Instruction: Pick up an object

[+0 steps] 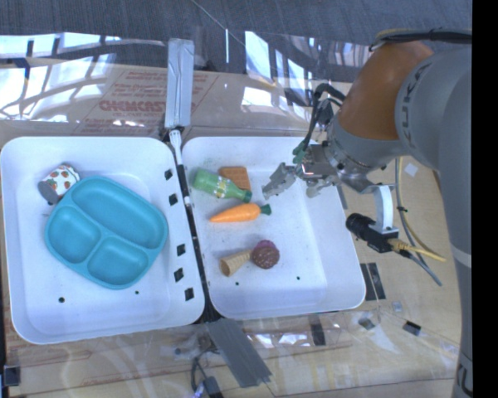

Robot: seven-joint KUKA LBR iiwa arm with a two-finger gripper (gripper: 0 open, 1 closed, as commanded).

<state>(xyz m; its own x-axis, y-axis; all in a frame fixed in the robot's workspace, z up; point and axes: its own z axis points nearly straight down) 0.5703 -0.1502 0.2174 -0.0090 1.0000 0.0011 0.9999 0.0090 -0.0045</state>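
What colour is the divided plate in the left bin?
The divided plate is light blue, seen best in the camera view from above.

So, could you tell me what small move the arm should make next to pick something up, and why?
Probably a short shift left and down toward the carrot. The gripper hangs open above the right bin with nothing between its fingers, and the carrot lies just beyond its fingertips, apart from the green bottle and ice cream cone.
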